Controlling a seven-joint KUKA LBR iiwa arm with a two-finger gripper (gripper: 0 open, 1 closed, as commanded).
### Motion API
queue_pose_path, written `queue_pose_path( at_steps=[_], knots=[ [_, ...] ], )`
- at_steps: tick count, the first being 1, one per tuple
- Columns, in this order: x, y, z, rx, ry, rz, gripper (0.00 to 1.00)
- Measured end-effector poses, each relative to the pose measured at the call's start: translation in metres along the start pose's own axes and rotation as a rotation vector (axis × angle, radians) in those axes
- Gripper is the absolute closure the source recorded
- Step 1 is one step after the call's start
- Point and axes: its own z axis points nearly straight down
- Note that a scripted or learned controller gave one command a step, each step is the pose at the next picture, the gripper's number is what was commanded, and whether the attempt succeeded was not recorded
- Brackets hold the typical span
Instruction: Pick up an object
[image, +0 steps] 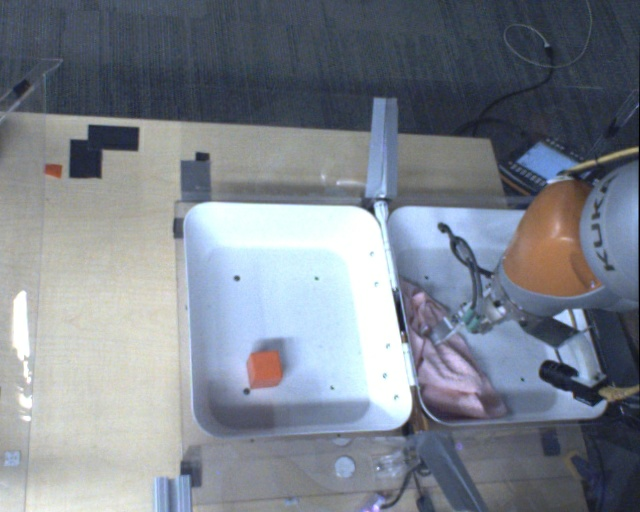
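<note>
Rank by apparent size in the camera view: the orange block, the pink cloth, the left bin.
1. left bin, by far the largest.
2. pink cloth, crumpled in the right bin.
3. orange block, smallest, lying in the left bin.

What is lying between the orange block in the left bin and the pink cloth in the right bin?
In the camera view, between the orange block and the pink cloth lie bare white floor of the left bin and the two bins' adjoining walls.
</note>
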Motion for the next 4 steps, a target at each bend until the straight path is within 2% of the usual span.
queue_pose_path(
  at_steps=[1,2,3,4],
  knots=[
    [-0.053,0.021,-0.020,0.013,0.009,-0.088,0.00],
    [-0.048,0.075,0.007,0.012,0.008,0.032,0.00],
    [-0.017,0.040,0.005,0.009,0.007,-0.052,0.00],
    [-0.019,0.044,-0.009,-0.004,-0.002,-0.053,1.00]
  ],
)
